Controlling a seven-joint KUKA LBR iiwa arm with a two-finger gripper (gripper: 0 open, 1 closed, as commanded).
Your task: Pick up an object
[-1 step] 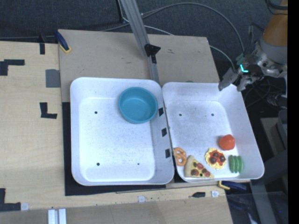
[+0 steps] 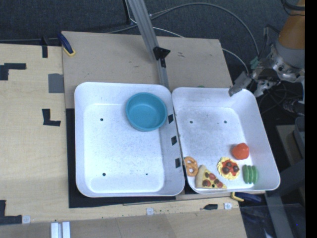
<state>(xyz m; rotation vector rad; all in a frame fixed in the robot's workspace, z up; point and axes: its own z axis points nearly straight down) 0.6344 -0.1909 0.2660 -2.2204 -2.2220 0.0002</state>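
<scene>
Gripper (image 2: 239,87) parked at the right bin's (image 2: 208,133) far right corner.
Finger state cannot be told; 5 small items are clustered along the near edge, tomato (image 2: 240,150) nearest.

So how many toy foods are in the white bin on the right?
5, all near its front edge: a pretzel, a pizza slice, a small round pizza, a red tomato and a green vegetable. None looks hidden.
</scene>
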